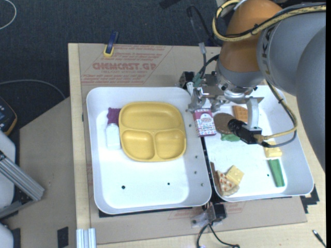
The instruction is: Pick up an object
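Below the jaws [207, 103], a pink carton [205, 123] stands at the right bin's [297, 161] left edge, apparently clamped by them. Pick looks made; the lift is left.

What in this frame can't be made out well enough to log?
- Claw: the wrist above covers it in the camera view; finger state unreadable.
- Pink carton: label print too small.
- Purple item: partly under the yellow tray.
- Right bin: far part hidden by the arm.
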Controlling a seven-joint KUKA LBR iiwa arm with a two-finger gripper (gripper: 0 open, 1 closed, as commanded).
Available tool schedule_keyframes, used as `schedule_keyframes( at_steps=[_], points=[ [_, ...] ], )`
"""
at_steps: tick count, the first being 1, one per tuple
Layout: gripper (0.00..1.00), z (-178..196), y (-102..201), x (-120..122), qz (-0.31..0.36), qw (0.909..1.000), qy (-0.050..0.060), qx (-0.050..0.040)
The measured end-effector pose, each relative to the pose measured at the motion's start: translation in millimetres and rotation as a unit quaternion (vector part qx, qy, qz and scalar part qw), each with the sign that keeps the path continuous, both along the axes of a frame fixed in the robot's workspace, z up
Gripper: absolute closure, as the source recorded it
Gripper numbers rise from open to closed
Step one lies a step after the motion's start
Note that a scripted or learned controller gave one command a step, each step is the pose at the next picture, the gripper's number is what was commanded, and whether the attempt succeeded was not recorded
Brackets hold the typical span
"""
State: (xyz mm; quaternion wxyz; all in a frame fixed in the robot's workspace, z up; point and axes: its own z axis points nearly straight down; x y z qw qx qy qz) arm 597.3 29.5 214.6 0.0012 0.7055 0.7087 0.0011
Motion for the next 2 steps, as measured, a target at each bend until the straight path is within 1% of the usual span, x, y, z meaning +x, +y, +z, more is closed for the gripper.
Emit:
schedule_keyframes(
  at_steps=[1,2],
  points=[
    [1.00,1,19,13,-0.001,1.0000,0.000,0.0003],
    [1.00,17,17,19,-0.001,1.0000,-0.001,0.0001]
  ],
)
